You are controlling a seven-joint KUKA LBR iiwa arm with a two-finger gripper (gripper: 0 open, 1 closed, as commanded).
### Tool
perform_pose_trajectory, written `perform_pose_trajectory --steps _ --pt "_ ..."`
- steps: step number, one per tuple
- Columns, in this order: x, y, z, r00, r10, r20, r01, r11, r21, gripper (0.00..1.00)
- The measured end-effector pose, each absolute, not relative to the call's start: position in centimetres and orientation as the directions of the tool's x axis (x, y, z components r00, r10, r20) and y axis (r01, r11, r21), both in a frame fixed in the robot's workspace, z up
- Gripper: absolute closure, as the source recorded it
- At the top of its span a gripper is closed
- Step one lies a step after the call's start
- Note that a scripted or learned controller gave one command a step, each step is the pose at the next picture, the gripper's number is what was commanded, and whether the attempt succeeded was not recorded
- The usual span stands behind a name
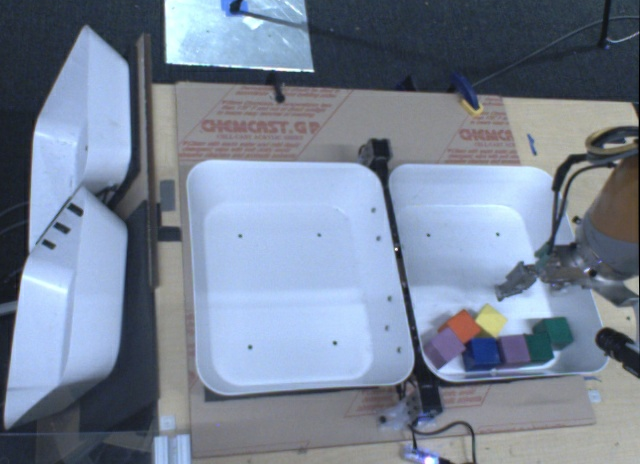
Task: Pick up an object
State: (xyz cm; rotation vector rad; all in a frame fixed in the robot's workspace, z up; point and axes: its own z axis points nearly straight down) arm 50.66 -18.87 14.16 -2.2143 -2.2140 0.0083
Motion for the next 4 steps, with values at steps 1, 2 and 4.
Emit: perform_pose_trajectory --steps 1,2,4 --pt "52.1 -21.3 8.4 0.001 1.0 0.001 1.0 -0.001 -0.003 0.0" --pt "60.3 -21.3 21.9 -0.003 1.0 -0.003 1.0 0.003 0.012 0.0" --pt "57.3 -16.1 11.6 -0.002 1.0 0.003 1.0 0.002 -0.01 0.0"
